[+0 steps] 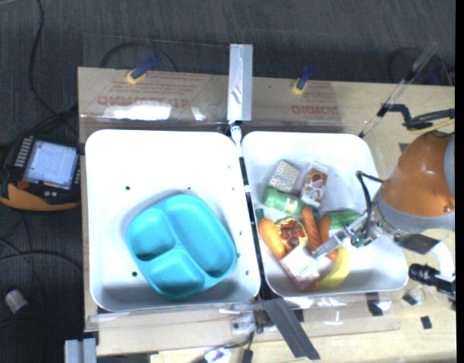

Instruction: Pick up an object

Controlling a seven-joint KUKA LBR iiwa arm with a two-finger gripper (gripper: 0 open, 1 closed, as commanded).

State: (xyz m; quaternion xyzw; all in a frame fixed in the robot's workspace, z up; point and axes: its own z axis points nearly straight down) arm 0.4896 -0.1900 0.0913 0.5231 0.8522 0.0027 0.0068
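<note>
The grey two-finger gripper (pixel 331 246) hangs low in the right white bin (pixel 368 151), right over the curved yellow plastic banana (pixel 337 271) whose length runs up and down the bin, though its grip I cannot tell

A grey arm (pixel 413 221) with a rounded orange band, black cable and small metallic claw (pixel 339 242).

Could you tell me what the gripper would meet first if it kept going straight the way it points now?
Probably the banana just below the gripper, though depth is unclear.
</note>
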